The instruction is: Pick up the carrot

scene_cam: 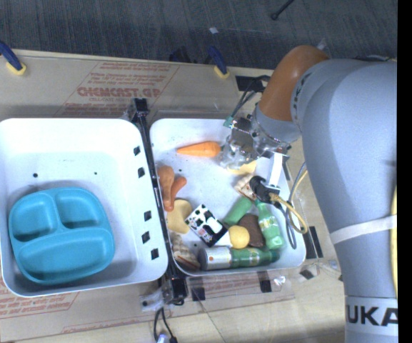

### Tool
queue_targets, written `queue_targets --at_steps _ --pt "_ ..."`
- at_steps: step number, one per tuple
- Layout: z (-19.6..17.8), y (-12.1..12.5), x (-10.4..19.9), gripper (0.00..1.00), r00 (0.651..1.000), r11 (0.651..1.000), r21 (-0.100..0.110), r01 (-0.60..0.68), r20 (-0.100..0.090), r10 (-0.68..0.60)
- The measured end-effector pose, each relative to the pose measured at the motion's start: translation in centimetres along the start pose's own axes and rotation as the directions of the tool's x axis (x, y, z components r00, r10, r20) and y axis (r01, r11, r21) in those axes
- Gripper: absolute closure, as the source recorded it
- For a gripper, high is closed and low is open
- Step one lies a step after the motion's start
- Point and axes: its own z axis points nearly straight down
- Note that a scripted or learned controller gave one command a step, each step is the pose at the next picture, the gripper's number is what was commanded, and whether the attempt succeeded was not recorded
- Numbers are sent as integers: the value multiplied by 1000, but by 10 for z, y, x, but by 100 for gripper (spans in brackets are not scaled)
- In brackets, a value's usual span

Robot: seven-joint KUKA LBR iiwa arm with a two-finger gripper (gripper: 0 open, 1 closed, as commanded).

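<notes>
Camera view: carrot (200,148) lying alone at right bin's (191,125) 12 o'clock, clear of toy pile at 6. Gripper (235,153) hovering just at carrot's 3 o'clock, lining up; grip state impossible to tell.

Dark ribbed floor (120,13) behind a brown board-topped bench (120,84); blue clamps (9,57).

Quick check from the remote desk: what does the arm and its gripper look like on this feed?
The arm is bulky, rounded and light grey, with an orange band above the wrist and dark "UKA" lettering near its base. The gripper is a small metallic grey assembly with thin cables running beside it.
</notes>
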Motion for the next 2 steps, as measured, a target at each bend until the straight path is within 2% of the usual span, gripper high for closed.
queue_targets --at_steps 1,2 --pt "0 0 0 0 1000 1000 0 0 0 0" --pt "-10 0 1 100 1000 1000 4 7 0 -7"
